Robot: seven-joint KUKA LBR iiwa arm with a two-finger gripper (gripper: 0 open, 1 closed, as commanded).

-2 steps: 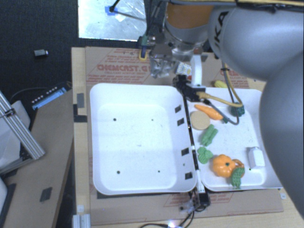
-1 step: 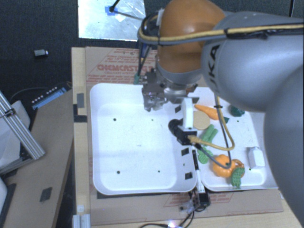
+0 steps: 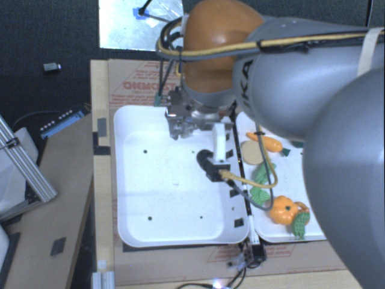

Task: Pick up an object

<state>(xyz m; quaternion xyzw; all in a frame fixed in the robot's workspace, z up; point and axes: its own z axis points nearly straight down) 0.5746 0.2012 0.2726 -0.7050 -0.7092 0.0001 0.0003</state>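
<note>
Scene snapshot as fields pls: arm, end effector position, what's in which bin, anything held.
arm: grey KUKA iiwa, reaching in from the view's right
end effector: over the far right part of the left bin
held: no object seen at the end effector
right bin: toy carrot, tan disc, green leafy piece, toy pumpkin
nearest object to end effector: tan disc, in the other bin
</note>
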